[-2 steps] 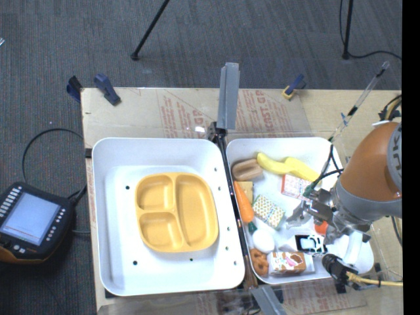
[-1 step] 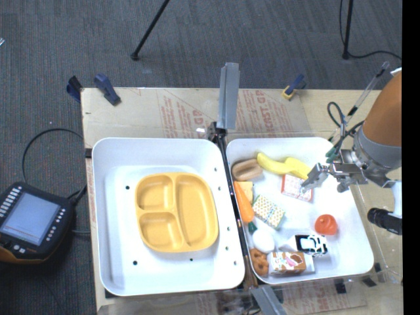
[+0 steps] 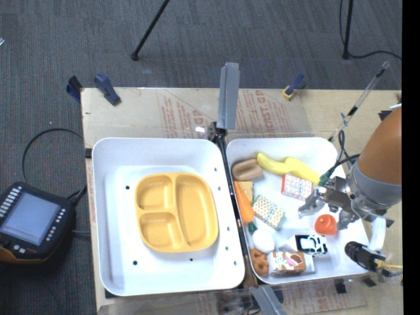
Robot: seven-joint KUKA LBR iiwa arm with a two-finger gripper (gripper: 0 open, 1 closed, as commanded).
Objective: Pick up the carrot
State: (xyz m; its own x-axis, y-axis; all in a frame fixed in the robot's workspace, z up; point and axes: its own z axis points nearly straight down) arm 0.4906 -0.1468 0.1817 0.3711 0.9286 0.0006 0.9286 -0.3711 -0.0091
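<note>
Grey metal marks your gripper [image 3: 319, 201], which hangs over the right side of the right bin [image 3: 326, 147], below the arm's orange band [image 3: 387, 151]. You cannot tell from this view how far it is open, and nothing shows between its fingers. Just below it sits a red tomato [image 3: 325, 224], and just to its left lies a pink patterned box [image 3: 296, 186]. Further left you see a checked packet [image 3: 268, 210], and above that a yellow banana [image 3: 289, 167] lying slantwise beside a brown bun [image 3: 247, 170]. The carrot [image 3: 244, 204] lies along the bin's left wall, well apart from the gripper, its length running from near the bun down toward a white egg [image 3: 264, 241]. Near the front wall you have a black-and-white toy [image 3: 311, 244], a small carton [image 3: 287, 262] and a pretzel [image 3: 260, 262]. The left bin [image 3: 108, 176] holds a yellow divided tray [image 3: 176, 211], lying flat in its middle. Off the bench, to the far left, a tablet [image 3: 29, 220] rests on the floor.
</note>
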